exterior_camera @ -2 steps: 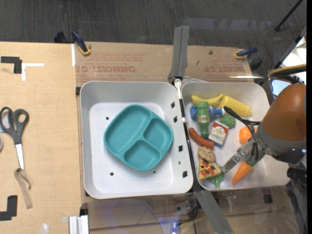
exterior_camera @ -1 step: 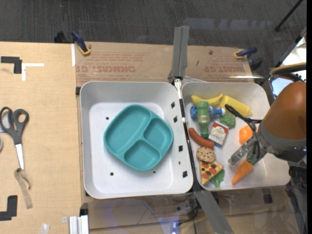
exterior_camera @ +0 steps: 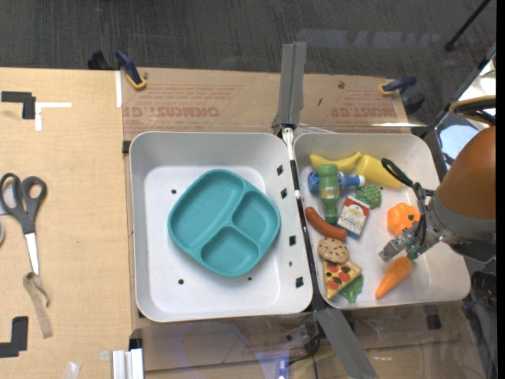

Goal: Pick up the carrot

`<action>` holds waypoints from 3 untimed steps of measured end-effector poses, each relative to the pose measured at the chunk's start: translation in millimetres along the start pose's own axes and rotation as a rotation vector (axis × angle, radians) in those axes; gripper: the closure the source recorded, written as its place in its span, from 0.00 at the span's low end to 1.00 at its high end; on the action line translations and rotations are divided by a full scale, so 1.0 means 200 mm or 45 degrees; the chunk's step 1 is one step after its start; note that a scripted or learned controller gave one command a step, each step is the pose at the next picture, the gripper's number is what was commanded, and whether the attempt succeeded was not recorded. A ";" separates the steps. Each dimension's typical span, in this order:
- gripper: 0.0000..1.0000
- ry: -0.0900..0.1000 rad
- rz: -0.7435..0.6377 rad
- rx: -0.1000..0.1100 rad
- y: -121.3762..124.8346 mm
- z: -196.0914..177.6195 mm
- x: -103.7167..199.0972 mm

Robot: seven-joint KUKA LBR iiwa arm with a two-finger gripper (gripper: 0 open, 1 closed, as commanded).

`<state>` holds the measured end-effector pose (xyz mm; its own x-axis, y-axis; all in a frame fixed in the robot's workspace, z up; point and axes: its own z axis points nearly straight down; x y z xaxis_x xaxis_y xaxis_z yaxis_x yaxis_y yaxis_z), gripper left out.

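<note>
Lying across the left of the view is a light wooden bench (exterior_camera: 63,212) with black tape marks; a pair of scissors (exterior_camera: 24,204) with grey handles rests on it near the left edge. Behind it runs dark grey carpet (exterior_camera: 237,14). A sheet of brown cardboard (exterior_camera: 205,105) with printed lettering sits under the far side of the bins, held by blue and yellow clamps (exterior_camera: 132,69) at its corners.

The left bin (exterior_camera: 150,290) holds a teal divided plate (exterior_camera: 225,223), turned at an angle, with three compartments.

The right bin (exterior_camera: 450,287) holds toy food: a yellow banana (exterior_camera: 335,162) at the far side, a blue and green bottle (exterior_camera: 327,186) just beside it, a small juice carton (exterior_camera: 355,213), a red sausage (exterior_camera: 325,223), a cookie (exterior_camera: 333,250), a pizza slice (exterior_camera: 341,277) and an orange pepper (exterior_camera: 402,215).

The carrot (exterior_camera: 394,277) lies tilted near the bin's front right corner, thick end up toward the gripper (exterior_camera: 400,247). The gripper sits just above that end, near or touching it; whether its fingers are apart or together cannot be told. The arm's orange band (exterior_camera: 477,172) shows at the right.
</note>
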<state>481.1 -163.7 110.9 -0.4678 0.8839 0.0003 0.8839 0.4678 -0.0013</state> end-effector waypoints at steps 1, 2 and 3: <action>1.00 0.002 0.307 0.001 0.14 -0.04 0.29; 1.00 -0.002 0.034 -0.002 -0.06 -0.02 -0.07; 1.00 0.000 0.283 0.000 0.13 0.05 0.04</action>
